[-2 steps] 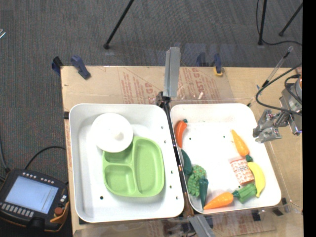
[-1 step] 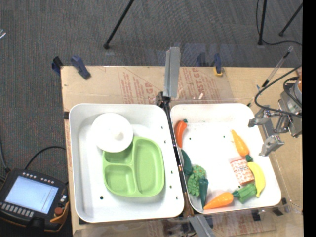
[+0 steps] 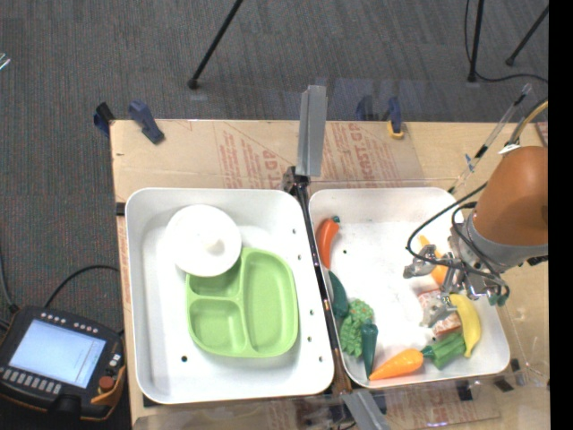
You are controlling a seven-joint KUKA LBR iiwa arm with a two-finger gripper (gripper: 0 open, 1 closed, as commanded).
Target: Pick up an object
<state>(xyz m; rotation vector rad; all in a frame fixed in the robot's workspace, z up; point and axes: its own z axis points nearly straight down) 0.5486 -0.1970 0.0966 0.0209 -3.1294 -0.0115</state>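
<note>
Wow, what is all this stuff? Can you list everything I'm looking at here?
White bins: two, side by side on the bench.
Plate: one, white, left bin.
Divided tray: one, green, left bin, under the plate's edge.
Toy foods: right bin; orange-red chili, broccoli, carrot, banana.
Handheld screen: one, on the floor, lower left.
Clamps: blue, on the bench's far edge.
Arm: one, orange band, over the right bin.
Gripper: one, among the foods.

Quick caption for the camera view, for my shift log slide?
Gripper low over the right bin, above the banana among toy produce; left bin holds a green tray.
</note>
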